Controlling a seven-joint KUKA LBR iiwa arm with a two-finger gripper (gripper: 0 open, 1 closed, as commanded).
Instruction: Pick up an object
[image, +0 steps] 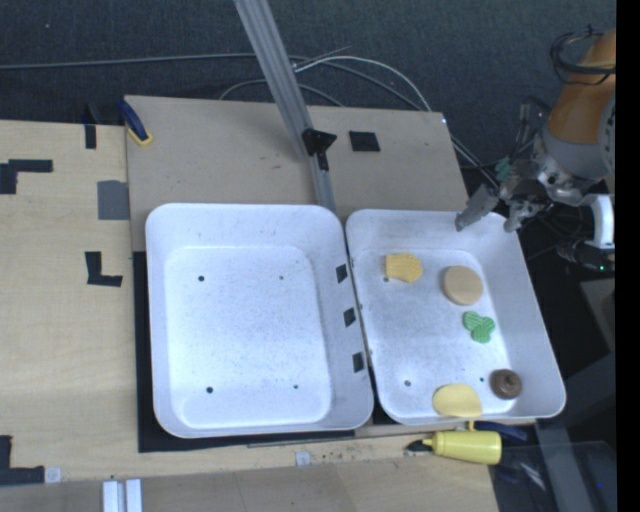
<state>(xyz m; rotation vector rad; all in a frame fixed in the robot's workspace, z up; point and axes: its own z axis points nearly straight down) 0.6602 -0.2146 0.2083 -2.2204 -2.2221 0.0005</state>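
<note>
Camera view | left bin (240, 330) bare, a drop spot as I judge; right bin (440, 300) holds the pickables, yellow piece (403, 267) at 10 o'clock, tan disc (463, 285) at 1 | gripper (492, 212) spread wide, holding nothing, above rim at 1 o'clock, poised to descend

I see five small objects lying in the right bin (520, 270): a yellow piece (403, 267) near the back, a tan disc (463, 285) beside it, a green bit (479, 326), a brown knob (505, 383), and a yellow lump (457, 400) by the front rim.
</note>
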